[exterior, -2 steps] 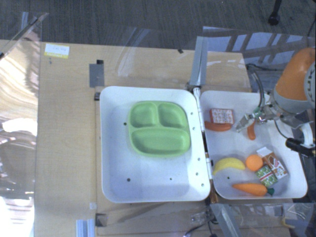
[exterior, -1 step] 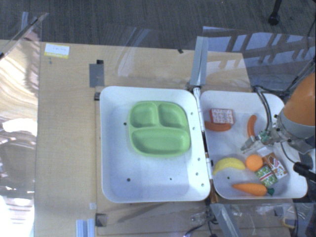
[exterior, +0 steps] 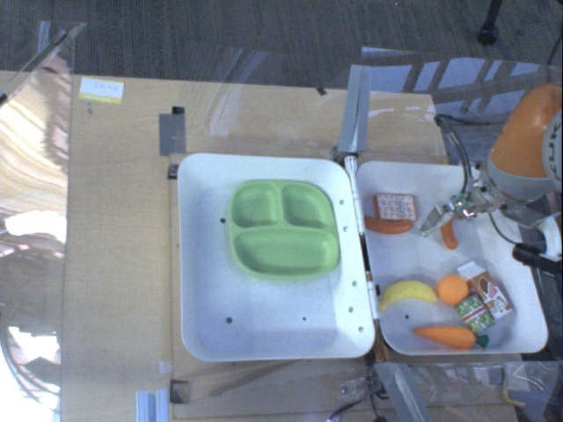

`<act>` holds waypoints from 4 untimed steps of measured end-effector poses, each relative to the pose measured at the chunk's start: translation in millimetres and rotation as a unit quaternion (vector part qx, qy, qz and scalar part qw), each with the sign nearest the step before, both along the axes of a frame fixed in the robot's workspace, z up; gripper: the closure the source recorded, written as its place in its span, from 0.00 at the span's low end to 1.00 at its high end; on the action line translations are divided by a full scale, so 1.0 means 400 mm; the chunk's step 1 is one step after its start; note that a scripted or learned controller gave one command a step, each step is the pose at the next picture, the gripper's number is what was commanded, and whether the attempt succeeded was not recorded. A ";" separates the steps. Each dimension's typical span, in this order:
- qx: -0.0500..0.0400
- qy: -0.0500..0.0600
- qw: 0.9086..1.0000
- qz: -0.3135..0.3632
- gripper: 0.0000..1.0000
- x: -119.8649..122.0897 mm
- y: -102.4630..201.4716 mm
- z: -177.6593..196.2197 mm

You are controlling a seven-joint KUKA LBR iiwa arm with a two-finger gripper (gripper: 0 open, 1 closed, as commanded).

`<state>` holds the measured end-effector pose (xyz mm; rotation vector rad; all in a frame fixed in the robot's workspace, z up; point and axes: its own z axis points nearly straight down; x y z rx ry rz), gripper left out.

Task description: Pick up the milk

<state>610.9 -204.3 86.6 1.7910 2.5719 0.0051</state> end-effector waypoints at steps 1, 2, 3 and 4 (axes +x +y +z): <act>-0.001 -0.001 1.000 -0.001 0.00 -0.204 -0.005 0.004; -0.001 -0.001 1.000 0.018 0.00 -0.049 0.021 0.001; -0.002 -0.007 1.000 0.020 1.00 -0.039 0.024 0.037; 0.000 -0.001 1.000 0.006 1.00 0.041 0.172 0.281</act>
